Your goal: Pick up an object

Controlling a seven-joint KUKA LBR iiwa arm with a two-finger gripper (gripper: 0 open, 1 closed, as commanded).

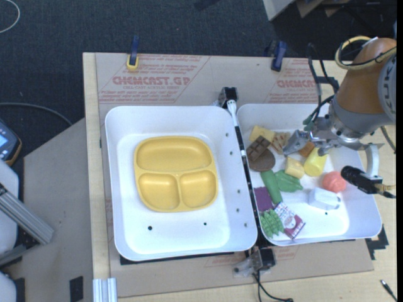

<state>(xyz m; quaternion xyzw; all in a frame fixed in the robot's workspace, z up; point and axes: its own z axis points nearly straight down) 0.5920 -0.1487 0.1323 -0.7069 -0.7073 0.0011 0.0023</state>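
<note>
The right bin (362,222) holds a jumble of toy food. My gripper (297,143) hangs low over the bin's far middle, just above a small orange piece (307,150) and two yellow blocks (294,167) (315,163). A brown chocolate bar (257,148) and a brown round piece (264,163) lie to its left, beside a yellow wedge (261,134). Closer to the front are green leaves (281,182), a salmon ball (334,182), a white block (324,199), a purple piece (262,198) and a printed packet (290,223). Nothing can be seen in the gripper's hold.
The left bin (119,168) carries a yellow divided plate (175,172). A black cylinder (359,178) juts over the right bin's right side. The grey arm with its orange band (362,83) covers the bin's far right corner. Clamps (133,60) (278,56) hold the cardboard at the back.
</note>
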